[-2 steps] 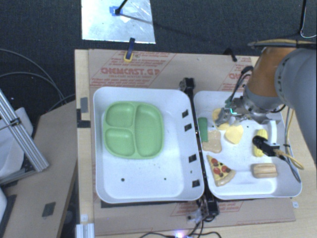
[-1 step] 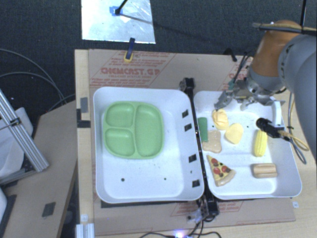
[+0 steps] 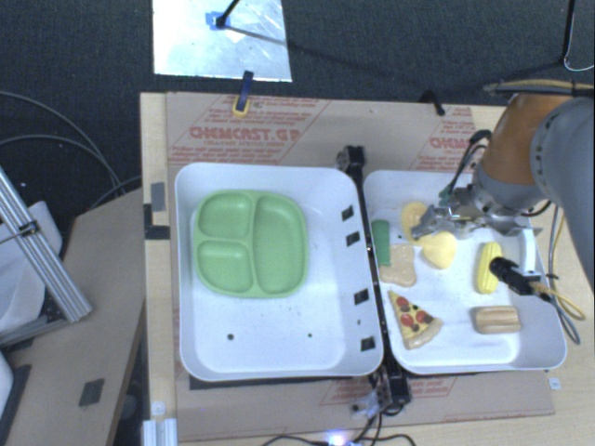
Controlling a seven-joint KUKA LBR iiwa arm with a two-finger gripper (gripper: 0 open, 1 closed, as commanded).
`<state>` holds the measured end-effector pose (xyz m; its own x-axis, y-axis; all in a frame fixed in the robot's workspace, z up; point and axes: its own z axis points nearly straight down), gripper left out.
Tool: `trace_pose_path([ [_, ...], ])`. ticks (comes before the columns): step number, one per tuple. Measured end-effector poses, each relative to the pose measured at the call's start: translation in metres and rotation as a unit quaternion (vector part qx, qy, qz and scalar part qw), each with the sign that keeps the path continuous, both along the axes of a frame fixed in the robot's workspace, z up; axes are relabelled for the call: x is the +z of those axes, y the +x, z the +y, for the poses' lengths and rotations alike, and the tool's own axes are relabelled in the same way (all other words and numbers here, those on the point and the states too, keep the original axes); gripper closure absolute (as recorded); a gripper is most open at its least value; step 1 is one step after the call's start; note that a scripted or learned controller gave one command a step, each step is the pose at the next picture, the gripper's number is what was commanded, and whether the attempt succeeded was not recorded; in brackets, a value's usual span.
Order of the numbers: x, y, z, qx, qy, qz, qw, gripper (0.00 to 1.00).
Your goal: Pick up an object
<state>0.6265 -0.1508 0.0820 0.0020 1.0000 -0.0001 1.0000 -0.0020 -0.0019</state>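
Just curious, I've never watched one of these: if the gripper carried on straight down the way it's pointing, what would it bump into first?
Most likely the yellow lemon-like toy just beneath the gripper in the right bin; depth is hard to judge from above.

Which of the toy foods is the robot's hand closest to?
The round yellow lemon in the right bin. It lies just below the gripper, while the pizza slice, corn cob and bread roll lie farther off.

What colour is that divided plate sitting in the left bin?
Pale green; the divided plate shows clearly in the camera view, inside the white left bin.
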Motion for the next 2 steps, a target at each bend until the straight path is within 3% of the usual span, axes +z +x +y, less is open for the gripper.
trace_pose_path([
  [1,0.003,0.027,0.038,0.005,0.0004,-0.003,1.0000,0.00],
  [2,0.005,-0.020,0.054,-0.001,-0.0047,-0.005,1.0000,0.00],
])
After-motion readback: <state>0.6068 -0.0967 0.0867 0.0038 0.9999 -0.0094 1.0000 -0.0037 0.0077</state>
